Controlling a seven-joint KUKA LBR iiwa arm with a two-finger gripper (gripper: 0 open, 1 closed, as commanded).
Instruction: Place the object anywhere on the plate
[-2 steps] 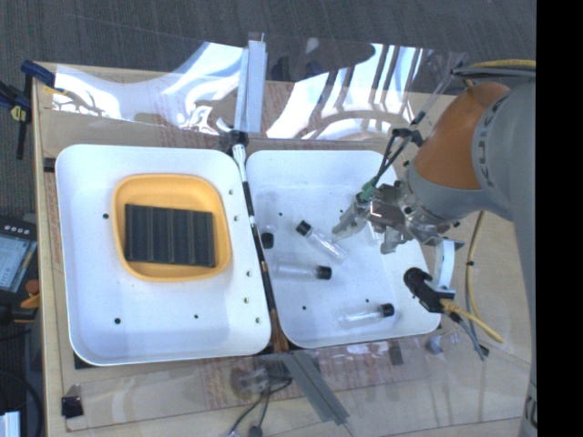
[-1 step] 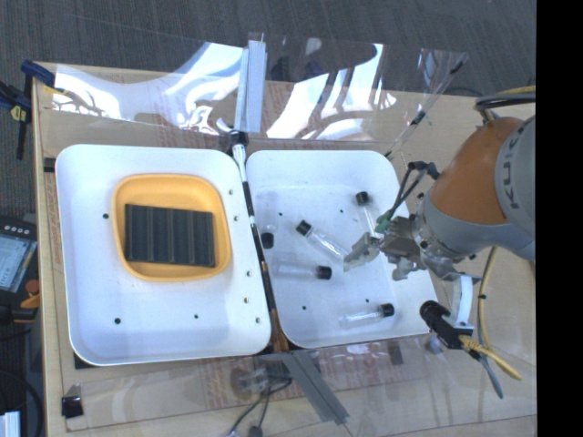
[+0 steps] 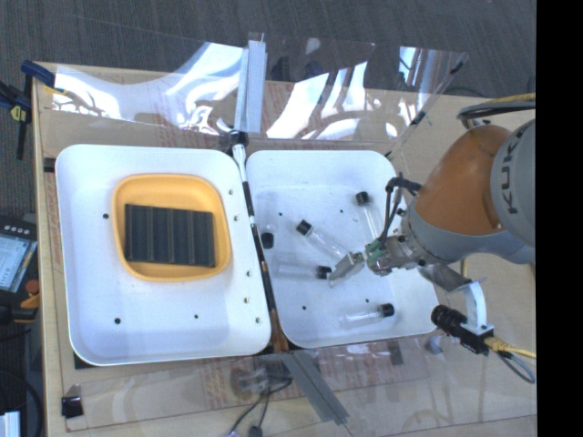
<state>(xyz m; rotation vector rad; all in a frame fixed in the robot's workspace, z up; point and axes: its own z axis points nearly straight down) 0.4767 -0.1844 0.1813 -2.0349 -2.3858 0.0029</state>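
A yellow plate (image 3: 170, 229) with a dark ridged middle sits in the left bin (image 3: 86, 317). Several clear vials with black caps lie scattered in the right bin (image 3: 291, 330). One vial (image 3: 318, 238) lies near the bin's middle, and another vial (image 3: 302, 269) lies just below it with its cap pointing right. My gripper (image 3: 342, 269) is low over the right bin, its tip right beside that lower vial's cap. Whether it touches a vial is unclear. The orange-banded wrist (image 3: 460, 194) hangs above the bin's right side.
Another vial (image 3: 365, 211) lies toward the back of the right bin and one more vial (image 3: 367, 315) near its front edge. A black cap (image 3: 266, 239) rests by the divider. Clear plastic sheeting (image 3: 301, 89) stands behind both bins.
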